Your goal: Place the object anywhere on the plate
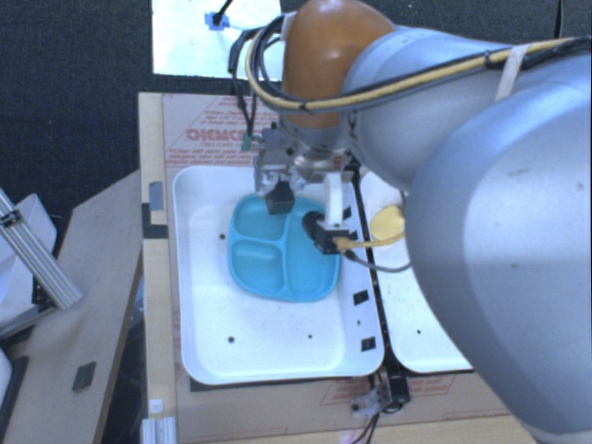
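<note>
The gripper (278, 199) hangs low over the far edge of the blue plate (268, 271); whether it is open or closed I cannot tell. The yellow object (388, 221) lies in the right bin (414, 336), close to the wall beside the left bin (213, 340) that holds the plate. It is pale, smooth and rounded. The arm (481, 155) covers part of it, so its long axis cannot be made out.
</note>
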Controlling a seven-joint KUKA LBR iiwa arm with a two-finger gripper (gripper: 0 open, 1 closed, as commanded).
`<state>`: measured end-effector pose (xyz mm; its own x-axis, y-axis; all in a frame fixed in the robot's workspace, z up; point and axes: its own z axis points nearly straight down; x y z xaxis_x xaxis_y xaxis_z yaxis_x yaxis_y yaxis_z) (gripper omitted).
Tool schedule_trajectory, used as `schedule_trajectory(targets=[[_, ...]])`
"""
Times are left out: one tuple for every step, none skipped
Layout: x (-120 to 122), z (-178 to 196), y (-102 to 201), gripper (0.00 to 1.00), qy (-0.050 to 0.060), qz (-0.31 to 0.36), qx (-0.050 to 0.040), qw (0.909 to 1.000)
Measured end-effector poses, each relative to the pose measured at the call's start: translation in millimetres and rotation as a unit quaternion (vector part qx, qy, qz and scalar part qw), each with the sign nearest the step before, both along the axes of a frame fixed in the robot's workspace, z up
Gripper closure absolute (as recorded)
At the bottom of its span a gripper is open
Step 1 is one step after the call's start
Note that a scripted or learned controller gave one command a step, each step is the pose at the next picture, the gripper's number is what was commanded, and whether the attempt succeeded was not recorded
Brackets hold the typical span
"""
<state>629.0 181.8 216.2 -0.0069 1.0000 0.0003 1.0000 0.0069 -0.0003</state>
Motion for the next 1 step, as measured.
schedule_trajectory(targets=[[0.0,1.7,-0.9,0.0,-0.001,0.0,-0.0002,1.0]])
